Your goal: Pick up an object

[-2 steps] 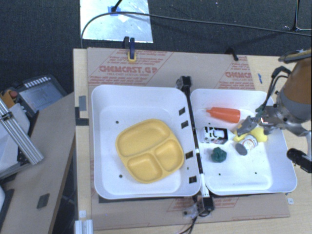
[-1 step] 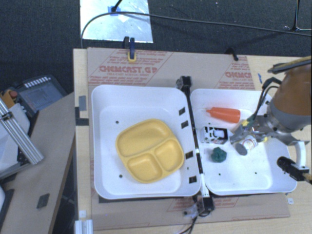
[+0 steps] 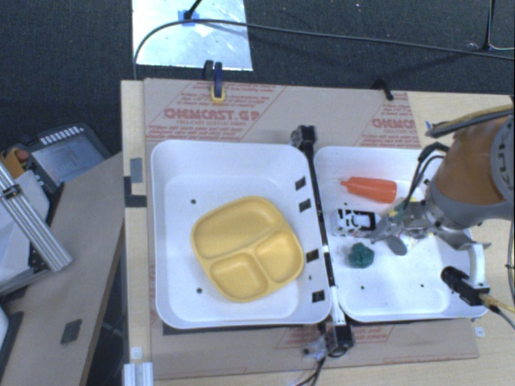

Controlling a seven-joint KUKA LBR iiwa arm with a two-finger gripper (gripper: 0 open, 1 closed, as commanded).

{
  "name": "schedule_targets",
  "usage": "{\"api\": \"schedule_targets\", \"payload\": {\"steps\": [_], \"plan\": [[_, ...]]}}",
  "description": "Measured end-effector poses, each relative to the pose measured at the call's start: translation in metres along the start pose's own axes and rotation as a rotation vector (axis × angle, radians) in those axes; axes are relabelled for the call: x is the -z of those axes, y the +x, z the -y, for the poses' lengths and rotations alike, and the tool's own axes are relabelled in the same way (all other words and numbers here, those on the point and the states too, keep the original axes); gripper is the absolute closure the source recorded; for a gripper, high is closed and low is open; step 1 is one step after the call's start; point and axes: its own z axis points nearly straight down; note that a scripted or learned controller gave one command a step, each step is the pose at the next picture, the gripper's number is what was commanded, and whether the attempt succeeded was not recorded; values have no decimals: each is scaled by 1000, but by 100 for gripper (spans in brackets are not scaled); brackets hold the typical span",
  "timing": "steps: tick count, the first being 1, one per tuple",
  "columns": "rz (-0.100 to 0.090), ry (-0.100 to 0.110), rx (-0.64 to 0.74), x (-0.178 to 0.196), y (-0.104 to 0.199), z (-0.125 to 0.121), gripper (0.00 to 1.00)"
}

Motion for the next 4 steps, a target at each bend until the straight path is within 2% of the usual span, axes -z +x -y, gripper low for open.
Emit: {"api": "schedule_targets", "payload": {"steps": [1, 2, 3, 4], "plan": [[8, -16, -1, 16, -3, -4, 100], [-4, 7, 2, 59, -5, -6, 100], [-3, 4, 2, 123, -7, -4, 100], [-5, 8, 3, 142, -7, -5, 100]]}}
